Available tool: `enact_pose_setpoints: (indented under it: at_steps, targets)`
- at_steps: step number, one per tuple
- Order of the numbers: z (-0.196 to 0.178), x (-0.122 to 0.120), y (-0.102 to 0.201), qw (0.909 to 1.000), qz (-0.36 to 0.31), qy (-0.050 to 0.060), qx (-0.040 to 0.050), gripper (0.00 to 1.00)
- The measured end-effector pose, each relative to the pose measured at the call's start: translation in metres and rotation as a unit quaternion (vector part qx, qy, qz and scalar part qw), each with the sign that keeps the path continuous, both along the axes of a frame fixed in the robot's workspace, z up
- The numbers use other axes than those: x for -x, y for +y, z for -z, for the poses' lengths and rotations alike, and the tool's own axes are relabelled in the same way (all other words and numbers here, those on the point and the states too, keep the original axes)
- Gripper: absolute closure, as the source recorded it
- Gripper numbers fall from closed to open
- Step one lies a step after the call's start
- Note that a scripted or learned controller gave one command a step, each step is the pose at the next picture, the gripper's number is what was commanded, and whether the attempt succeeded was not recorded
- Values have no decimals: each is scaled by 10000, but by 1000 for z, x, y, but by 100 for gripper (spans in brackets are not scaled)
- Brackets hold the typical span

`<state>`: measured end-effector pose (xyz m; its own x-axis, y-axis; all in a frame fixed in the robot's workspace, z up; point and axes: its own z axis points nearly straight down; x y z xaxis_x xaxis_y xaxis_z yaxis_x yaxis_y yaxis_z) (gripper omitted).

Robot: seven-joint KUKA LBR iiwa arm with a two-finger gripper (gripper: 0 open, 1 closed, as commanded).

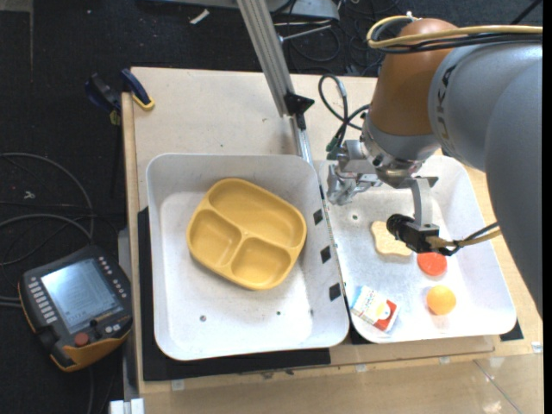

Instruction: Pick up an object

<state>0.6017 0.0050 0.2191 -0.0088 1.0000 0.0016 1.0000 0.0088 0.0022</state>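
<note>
The grey arm (pixel 466 84) reaches over the right bin (pixel 483 222); the left bin (pixel 172 317) bears a yellow divided plate (pixel 247 233), which lies well apart from the gripper (pixel 343 188). The gripper hangs above the upper left corner of the right bin; whether the claw is apart or together I cannot tell, and I see nothing in it. Every candidate lies on the bin floor: a pale flat piece (pixel 385 241) near the gripper, then a small carton (pixel 374 308), a red ball (pixel 432 264) and an orange ball (pixel 441 299). I judge that the task is at its beginning; choosing, descending, closing and lifting are all left.
</note>
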Motion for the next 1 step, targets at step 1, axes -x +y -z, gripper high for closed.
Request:
enact_pose_setpoints:
  at_steps: [1]
  targets:
    - [-11,-10,47,10000,7,-2,-3,100]
